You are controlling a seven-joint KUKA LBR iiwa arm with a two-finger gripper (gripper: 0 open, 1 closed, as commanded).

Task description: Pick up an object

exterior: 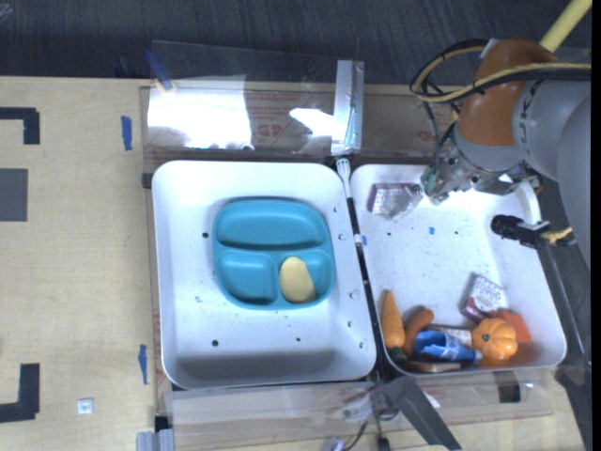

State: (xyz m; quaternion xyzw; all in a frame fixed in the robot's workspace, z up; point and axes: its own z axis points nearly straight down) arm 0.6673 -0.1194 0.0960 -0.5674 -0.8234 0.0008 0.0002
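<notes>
The end effector (438,184), its grip state impossible to tell, is hovering beside a crinkly silver packet (392,197) that risks sliding against the right bin's wall (362,252).

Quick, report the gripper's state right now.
Gripper: at the right bin's far edge beside a small silvery packet; open or shut cannot be told.

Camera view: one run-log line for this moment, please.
gripper: top of right bin | beside crumpled wrapper | grasp: unconfirmed
</notes>
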